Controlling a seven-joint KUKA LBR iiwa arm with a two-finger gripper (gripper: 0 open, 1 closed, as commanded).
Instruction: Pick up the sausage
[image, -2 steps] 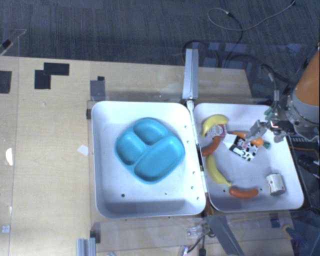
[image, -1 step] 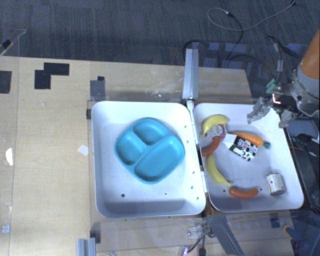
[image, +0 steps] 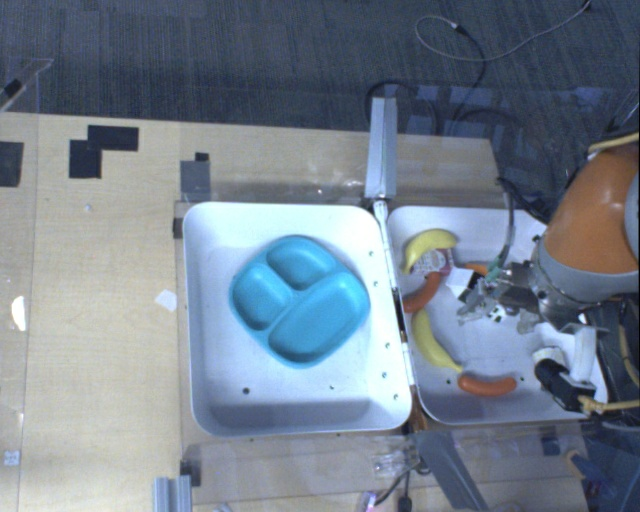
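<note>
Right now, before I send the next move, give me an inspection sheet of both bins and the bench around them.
Surface: two white bins on a wooden bench; left bin, right bin.
Job's things: sausage near right bin's front edge; second sausage by the divider.
Clutter: two bananas; blue sectioned plate in left bin.
Grippers: gripper over right bin; finger state unclear.
Cables: cable looping on the floor.
Surroundings: black markers on bench.
</note>
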